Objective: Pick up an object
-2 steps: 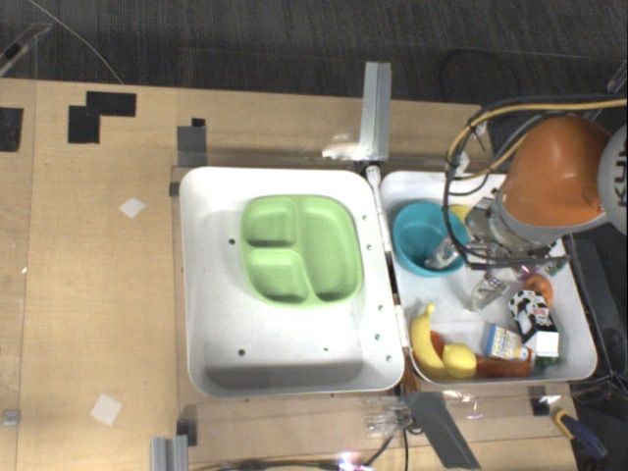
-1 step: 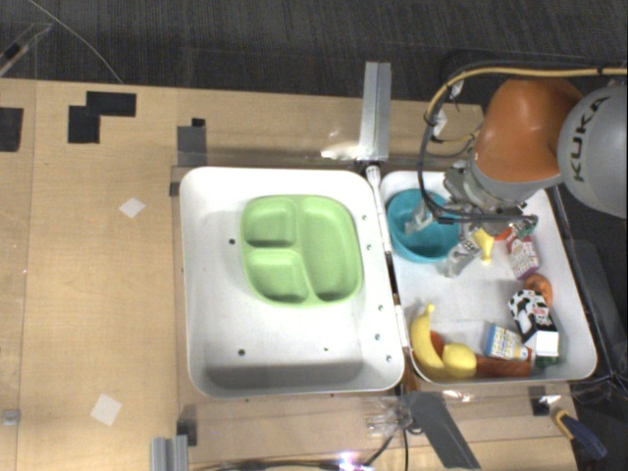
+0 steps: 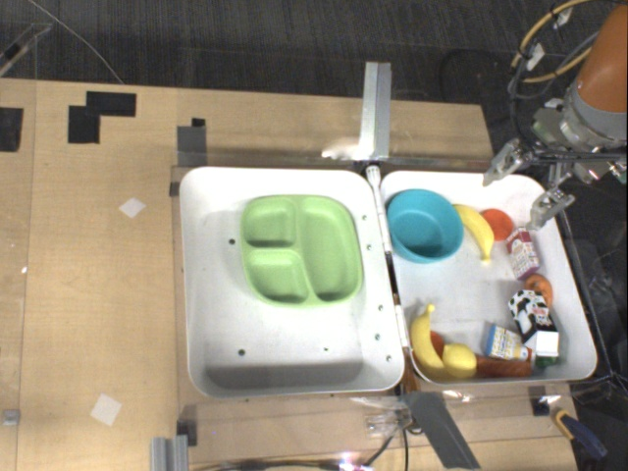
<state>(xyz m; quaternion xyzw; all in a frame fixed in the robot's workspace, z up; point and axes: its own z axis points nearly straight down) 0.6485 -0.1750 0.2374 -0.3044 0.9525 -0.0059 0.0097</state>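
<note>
Just below end effector (image 3: 528, 183): banana (image 3: 478, 231).

I see a green divided tray (image 3: 298, 249) lying in the left white bin (image 3: 211, 351), on the wooden bench (image 3: 88, 292), with dark carpet (image 3: 245, 18) beyond.

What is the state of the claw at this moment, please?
Claw: open, holding nothing, above the back right corner of the right bin.
</note>
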